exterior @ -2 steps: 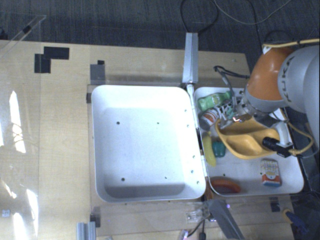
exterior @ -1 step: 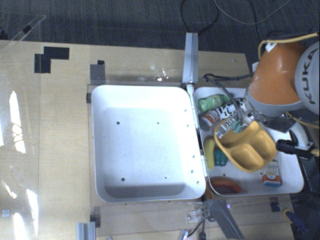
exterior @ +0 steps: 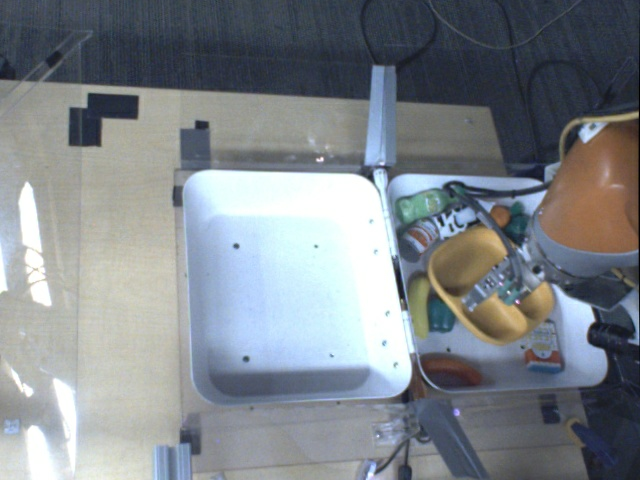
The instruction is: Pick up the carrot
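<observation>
A pale wooden bench (exterior: 110,298) stands on dark blue-grey carpet (exterior: 200,23), where black cables (exterior: 400,28) loop near its far edge

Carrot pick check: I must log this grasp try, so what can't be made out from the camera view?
- Pincer: too small and blurred over the yellow bowl to tell open or shut.
- Carrot: partly hidden by the bowl's rim and black wire.
- Arm: cut off by the right edge.
- Small carton: label too small to read.

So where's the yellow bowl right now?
In the camera view, the yellow bowl lies tilted in the right bin, under the end effector, with the green bottle behind it and a small carton in front.
</observation>
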You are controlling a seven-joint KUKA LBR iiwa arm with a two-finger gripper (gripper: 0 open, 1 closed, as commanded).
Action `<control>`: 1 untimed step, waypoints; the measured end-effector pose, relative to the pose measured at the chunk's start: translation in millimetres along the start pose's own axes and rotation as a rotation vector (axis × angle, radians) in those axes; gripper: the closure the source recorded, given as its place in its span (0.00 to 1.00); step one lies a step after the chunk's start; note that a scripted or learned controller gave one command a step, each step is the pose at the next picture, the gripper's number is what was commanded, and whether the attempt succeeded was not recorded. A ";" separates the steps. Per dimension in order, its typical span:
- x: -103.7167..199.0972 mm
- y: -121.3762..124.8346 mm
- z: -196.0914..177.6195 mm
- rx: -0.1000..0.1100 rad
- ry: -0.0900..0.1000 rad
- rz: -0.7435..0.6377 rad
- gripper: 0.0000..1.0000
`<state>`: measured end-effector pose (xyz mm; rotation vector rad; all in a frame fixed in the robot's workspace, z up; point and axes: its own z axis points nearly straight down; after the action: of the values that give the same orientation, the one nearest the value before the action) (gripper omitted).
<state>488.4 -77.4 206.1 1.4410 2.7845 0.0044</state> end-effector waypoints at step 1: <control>-39.8 87.3 21.5 0.001 0.002 0.000 1.00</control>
<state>582.8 -59.5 185.3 1.4425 2.7865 0.0039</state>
